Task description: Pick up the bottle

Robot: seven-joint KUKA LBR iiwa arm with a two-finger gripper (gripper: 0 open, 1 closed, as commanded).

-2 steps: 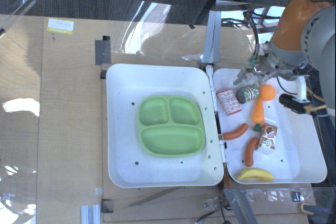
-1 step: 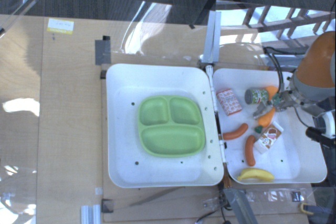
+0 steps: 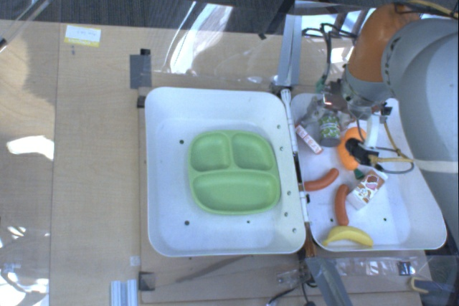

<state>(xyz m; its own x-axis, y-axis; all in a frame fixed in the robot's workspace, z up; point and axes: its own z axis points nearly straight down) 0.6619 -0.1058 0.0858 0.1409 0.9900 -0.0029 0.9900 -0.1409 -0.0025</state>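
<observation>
yellow banana [image 3: 348, 236] lies along the near wall of the right bin [image 3: 430, 222], closest to the lens, curved side down. just behind it, two orange-red sausages rest on the white floor: one upright sausage [image 3: 341, 202] beside a small juice carton [image 3: 366, 189], and one slanted sausage [image 3: 320, 180] nearer the divider between the bins. an orange fruit [image 3: 351, 150] sits past the carton, with a black cable looping over it. a slim white-and-red packet [image 3: 308, 139] lies tilted by the divider.

my grey arm, with its orange band [image 3: 371, 46], reaches down from the right over the far part of this bin. my claw [image 3: 331, 107] hangs at the bin's far end, directly above the bottle [image 3: 329, 127], a small clear one with a green label that lies on the bin floor between the packet and the orange fruit. whether my claw is wide or narrow i cannot tell; its tips are lost among wires and glare.

across the divider, the left bin [image 3: 168, 175] holds a green three-section tray [image 3: 234, 172] set flat at its middle. both bins rest on the pale wooden counter [image 3: 79, 175].
</observation>
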